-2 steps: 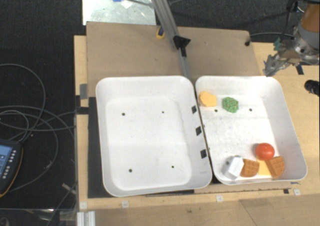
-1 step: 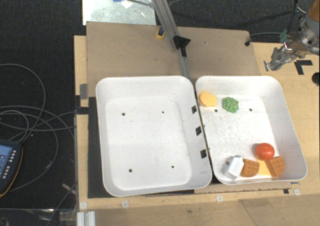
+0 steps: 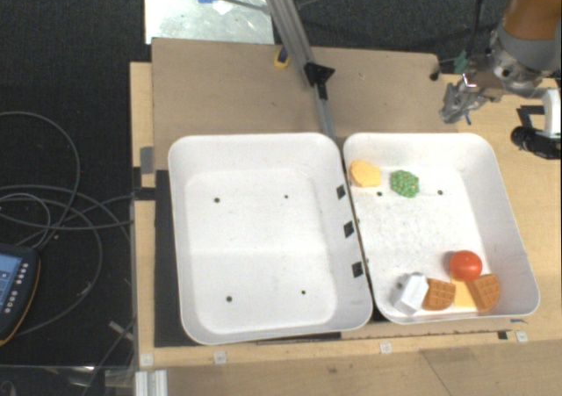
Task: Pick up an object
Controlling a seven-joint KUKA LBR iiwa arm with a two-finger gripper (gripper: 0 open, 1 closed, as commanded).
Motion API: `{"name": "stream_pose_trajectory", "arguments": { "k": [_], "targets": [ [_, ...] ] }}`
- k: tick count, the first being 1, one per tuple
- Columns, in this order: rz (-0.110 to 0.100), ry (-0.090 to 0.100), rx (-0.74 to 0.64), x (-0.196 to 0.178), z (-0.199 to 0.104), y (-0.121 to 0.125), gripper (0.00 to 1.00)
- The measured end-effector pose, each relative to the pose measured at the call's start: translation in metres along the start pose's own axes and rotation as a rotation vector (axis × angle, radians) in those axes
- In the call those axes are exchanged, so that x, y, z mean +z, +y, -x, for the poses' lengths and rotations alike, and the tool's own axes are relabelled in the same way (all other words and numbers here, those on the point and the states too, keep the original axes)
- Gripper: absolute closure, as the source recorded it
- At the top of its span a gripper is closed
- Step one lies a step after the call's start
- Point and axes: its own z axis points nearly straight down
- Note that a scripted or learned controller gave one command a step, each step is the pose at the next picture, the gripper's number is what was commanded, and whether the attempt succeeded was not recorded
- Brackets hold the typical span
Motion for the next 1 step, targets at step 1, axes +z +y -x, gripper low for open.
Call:
{"name": "stream_pose_trajectory", "arguments": {
  "k": [1],
  "targets": [
    [0.0,0.001,-0.001,-0.0065,-0.0544,-0.0023,1.0]
  ]
}}
